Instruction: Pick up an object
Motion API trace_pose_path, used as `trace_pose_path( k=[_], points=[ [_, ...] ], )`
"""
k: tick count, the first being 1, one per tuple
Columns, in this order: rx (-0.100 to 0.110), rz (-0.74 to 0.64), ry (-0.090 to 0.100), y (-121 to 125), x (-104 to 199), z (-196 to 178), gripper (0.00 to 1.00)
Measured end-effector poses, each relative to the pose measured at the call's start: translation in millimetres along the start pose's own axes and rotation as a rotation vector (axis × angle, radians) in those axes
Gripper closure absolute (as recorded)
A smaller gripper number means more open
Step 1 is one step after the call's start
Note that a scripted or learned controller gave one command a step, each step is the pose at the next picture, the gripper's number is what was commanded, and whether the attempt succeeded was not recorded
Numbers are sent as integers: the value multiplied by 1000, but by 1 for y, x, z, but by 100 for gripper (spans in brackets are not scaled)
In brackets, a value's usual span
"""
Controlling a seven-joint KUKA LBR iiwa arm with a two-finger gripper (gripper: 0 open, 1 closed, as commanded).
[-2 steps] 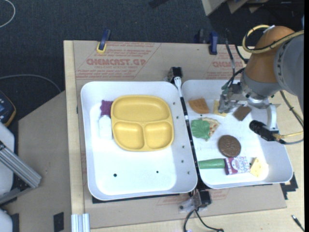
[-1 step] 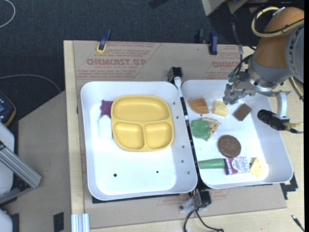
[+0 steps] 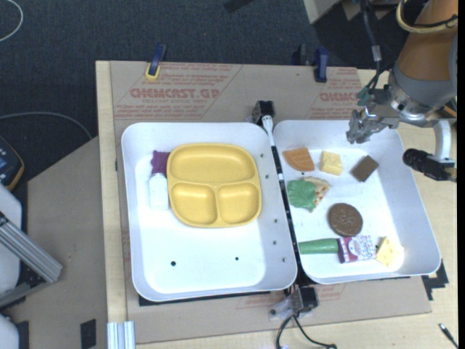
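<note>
Over the far rim of the right shallow white bin the hand is seen, at the end of the grey arm with the orange band. Whether its fingers are spread or pressed together cannot be told; they are small and dark against the bin's white floor. Nothing is seen pinched between them.

No single object is named by the task. Nearest candidates noted:
- dark brown rectangular block, lying at about 6 o'clock from the hand, near but apart from it. Its long axis is set on a diagonal, running from 1 o'clock to 7 o'clock.
- pale yellow cheese-like cube, at about 7 o'clock from the hand, just beside the brown block.
- orange wedge-shaped piece, further off at 8 o'clock.

Further away, toward the bin's near side: green leafy toy, round brown cookie-like disc, green cylinder, red-and-white packet, small yellow wedge.

The left bin is occupied by a yellow divided plastic tray, well apart from the hand.

Judgement: the brown block is the shortest reach. A short shift toward 6 o'clock and a descent would be called for, with the fingers turned across the block's diagonal.
</note>
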State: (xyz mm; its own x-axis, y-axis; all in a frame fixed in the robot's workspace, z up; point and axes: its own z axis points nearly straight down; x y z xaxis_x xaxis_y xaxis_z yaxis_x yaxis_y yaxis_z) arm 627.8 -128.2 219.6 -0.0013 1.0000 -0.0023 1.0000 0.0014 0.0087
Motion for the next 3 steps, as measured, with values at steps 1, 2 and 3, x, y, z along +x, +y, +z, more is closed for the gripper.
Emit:
trace_pose_path(
  k=[1, 2, 3],
  points=[
    [13, -3, 5, -22, 45, 6, 100],
    [12, -5, 6, -44, 100, -8, 100],
    [12, -4, 5, -56, 144, -13, 100]
  ],
)
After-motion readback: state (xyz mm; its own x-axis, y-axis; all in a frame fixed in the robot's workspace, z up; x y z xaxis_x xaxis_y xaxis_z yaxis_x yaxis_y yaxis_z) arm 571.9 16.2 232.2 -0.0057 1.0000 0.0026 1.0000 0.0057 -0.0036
